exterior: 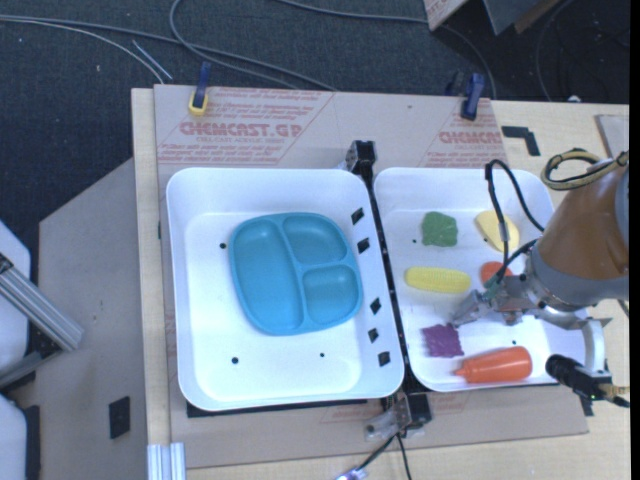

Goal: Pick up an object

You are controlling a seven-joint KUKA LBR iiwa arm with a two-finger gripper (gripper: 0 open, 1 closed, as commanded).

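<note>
Reaching step. Tool (478,308) low in right bin (420,373), above purple toy (441,340). Grip state: cannot tell. Next: close on toy, lift.

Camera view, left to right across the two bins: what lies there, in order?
Blue divided tray → yellow corn-shaped piece → orange carrot-shaped piece → grey and orange arm. The other pieces sit one above another, so they are skipped.
</note>
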